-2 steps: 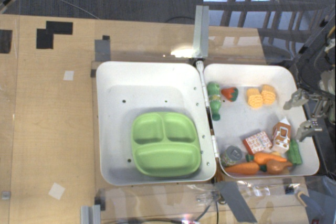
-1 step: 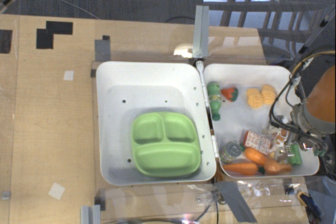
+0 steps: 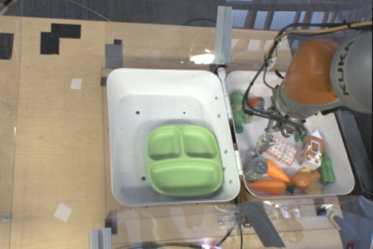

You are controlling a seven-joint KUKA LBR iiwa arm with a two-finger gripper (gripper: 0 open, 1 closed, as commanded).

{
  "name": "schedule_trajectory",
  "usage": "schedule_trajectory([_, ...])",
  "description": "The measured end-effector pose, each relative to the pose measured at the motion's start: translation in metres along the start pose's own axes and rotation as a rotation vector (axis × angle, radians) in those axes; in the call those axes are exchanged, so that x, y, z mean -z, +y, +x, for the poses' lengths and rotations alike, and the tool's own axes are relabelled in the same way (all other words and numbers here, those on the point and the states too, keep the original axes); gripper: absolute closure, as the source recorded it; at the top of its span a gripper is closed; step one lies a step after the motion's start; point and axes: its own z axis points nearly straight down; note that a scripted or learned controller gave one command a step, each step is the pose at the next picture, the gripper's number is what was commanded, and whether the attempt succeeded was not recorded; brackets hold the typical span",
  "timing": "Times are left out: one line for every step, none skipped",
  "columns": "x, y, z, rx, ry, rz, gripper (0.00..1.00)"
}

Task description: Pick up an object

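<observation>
The right bin (image 3: 347, 183) holds several toy foods. A red and white checked packet (image 3: 282, 153) lies in its middle, with a small white and orange carton (image 3: 313, 150) to its right. Near the front are a grey can (image 3: 255, 168), two carrots (image 3: 274, 171) (image 3: 268, 186), a round orange piece (image 3: 302, 178) and a green cucumber (image 3: 326, 169). My gripper (image 3: 271, 138) hangs under the orange wrist band (image 3: 312, 76), low in the bin, just above and left of the checked packet. I see nothing held in it.
The left bin (image 3: 125, 90) holds a green divided plate (image 3: 184, 159). Green pieces (image 3: 236, 103) and a small red-orange piece (image 3: 254, 102) sit along the right bin's left wall. A metal post (image 3: 223, 38) stands behind the divider between the bins. Cables (image 3: 262, 70) loop off the wrist.
</observation>
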Motion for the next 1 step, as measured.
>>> schedule_trajectory([-0.0035, -0.0112, -0.0760, -0.075, 0.006, -0.002, 0.00])
